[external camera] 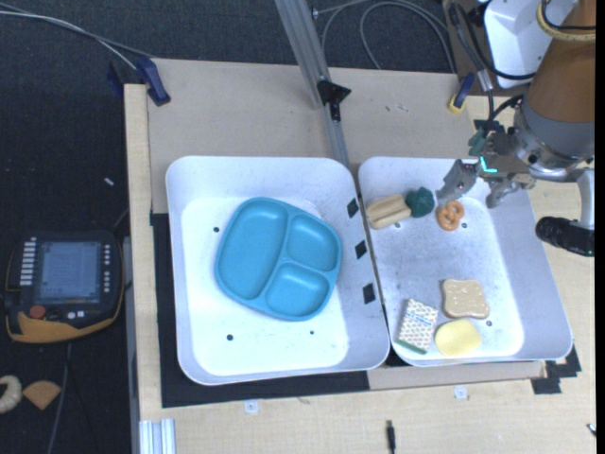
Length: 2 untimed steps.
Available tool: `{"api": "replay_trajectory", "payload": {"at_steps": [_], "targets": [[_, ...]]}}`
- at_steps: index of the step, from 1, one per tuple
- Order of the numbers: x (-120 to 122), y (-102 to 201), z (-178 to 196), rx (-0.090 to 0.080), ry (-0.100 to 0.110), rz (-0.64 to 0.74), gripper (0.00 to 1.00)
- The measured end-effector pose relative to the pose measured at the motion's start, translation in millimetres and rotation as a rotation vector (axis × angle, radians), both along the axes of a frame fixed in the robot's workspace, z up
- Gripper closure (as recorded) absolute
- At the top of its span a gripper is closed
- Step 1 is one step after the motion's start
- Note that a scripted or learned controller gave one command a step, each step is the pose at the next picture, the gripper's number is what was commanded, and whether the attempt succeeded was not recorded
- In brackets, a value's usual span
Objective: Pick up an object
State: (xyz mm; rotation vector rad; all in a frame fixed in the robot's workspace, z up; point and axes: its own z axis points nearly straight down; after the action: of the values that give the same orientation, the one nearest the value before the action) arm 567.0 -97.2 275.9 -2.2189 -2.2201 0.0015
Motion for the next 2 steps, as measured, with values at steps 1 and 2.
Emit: {"api": "replay_trajectory", "payload": {"at_steps": [1, 2], "targets": [[0, 0, 1, 0.0, -0.002, 0.0, 0.0], [-8, -4, -47, 0.0, 0.004, -0.001, 0.0]]}}
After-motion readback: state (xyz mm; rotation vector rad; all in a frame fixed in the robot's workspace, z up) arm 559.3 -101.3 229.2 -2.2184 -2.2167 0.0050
